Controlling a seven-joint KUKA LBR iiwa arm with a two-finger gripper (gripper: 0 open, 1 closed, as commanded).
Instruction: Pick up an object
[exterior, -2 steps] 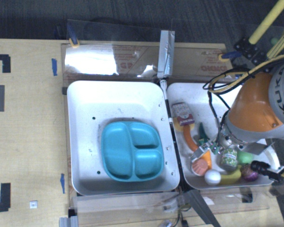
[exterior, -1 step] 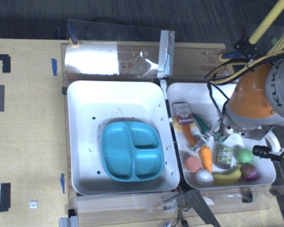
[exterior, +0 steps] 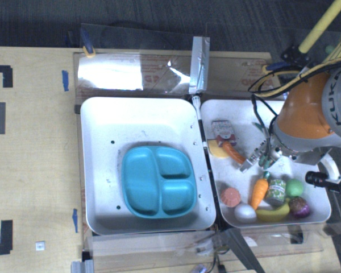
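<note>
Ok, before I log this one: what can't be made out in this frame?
- End effector, camera view: small and cluttered by cables, so the finger state is unreadable, as is any contact with the toys.
- Small can: label too small to read.
- Packet at the right bin's far side: print blurred.
- Arm: cut off by the right edge.
</note>
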